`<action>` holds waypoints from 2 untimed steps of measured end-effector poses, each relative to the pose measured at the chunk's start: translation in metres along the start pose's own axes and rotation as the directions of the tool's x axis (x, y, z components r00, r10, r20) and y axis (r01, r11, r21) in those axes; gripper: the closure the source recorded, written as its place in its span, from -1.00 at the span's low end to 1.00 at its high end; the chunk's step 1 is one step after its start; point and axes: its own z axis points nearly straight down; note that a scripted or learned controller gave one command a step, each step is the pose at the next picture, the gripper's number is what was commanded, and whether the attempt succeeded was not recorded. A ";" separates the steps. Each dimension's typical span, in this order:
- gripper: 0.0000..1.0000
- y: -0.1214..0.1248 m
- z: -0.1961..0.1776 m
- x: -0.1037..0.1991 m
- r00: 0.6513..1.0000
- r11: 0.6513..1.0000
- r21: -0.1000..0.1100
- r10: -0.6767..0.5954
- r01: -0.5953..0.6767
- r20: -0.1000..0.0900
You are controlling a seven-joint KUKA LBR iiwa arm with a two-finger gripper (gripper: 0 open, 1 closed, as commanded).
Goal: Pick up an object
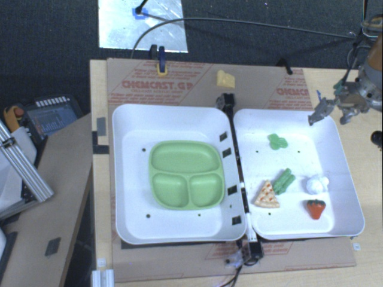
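Hovering with my gripper (332, 115) spread open and holding nothing above the right bin's (347, 160) far corner, I judge the green broccoli piece (277, 141) nearest, down to my left; I should centre over it before descending.

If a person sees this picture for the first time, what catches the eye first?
A green divided plate sits in the middle of the left bin. In the right bin lie small toy foods: a pizza slice, a strawberry and green pieces. The gripper hangs over that bin's far right corner.
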 end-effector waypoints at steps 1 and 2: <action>-1.00 0.002 -0.008 0.001 1.000 1.000 -0.012 -0.003 0.003 0.003; -1.00 0.006 0.034 0.005 1.000 1.000 -0.011 -0.006 0.006 0.003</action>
